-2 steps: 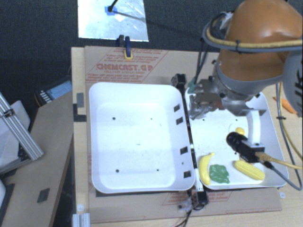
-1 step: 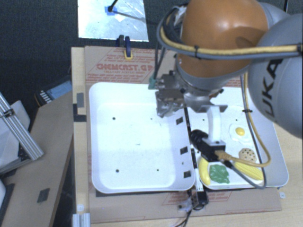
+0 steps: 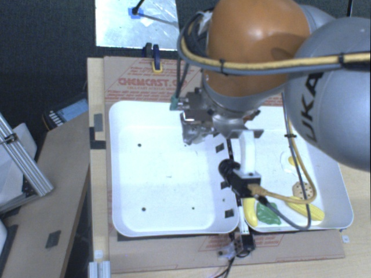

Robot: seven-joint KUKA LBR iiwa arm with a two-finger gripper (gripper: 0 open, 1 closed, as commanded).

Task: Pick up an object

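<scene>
Camera view: the arm [image 3: 324, 114] overhangs and hides much of the right bin [image 3: 346, 213]; the gripper [image 3: 194, 133] sits over the far side of the left bin [image 3: 151, 155], its grip unreadable. The right bin's near corner holds one green object [image 3: 268, 214], one yellow object [image 3: 304, 209] and one tan disc [image 3: 300, 190].

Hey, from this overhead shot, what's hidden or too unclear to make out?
- Right bin, camera view: the arm covers most of its floor.
- Hand, camera view: the wrist above it hides whether it holds anything.
- Green thing, camera view: too blurred to name.
- Tan disc, camera view: too small to identify.
</scene>
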